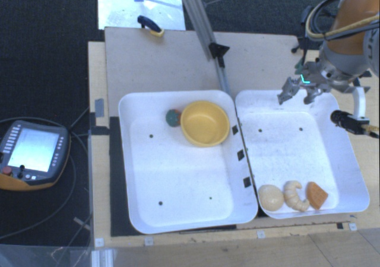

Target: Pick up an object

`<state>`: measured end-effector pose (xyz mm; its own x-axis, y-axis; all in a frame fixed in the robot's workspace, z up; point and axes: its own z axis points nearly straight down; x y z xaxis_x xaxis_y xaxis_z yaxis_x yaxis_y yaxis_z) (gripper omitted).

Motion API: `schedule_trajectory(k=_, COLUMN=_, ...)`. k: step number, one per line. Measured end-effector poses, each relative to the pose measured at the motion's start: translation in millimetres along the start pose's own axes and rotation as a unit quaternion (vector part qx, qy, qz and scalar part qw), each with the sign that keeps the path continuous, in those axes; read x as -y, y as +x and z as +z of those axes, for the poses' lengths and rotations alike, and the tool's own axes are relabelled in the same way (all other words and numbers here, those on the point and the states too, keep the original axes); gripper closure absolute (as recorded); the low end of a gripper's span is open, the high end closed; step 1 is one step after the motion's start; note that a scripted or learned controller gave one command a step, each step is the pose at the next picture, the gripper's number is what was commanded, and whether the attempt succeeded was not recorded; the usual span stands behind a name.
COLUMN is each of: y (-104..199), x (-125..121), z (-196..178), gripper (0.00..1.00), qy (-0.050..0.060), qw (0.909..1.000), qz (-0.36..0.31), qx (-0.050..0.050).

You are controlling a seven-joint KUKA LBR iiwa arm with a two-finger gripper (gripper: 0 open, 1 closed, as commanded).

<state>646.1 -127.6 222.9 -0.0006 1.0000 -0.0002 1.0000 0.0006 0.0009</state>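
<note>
My pincer hangs open and empty above the right bin; three pale-to-orange pieces lie along its near edge, one yellow bowl left.

A pale wooden bench carries two shallow white bins set side by side, edges touching. The left bin and right bin rest on the board's near half. A small dark clamp with a yellow tip sits at the bench's far edge.
</note>
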Motion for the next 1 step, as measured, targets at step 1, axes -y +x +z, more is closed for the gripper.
schedule_trajectory(k=1, y=0.0, x=0.0, z=0.0, gripper=0.0, qy=0.0, qw=1.0, qz=0.0, qx=0.0)
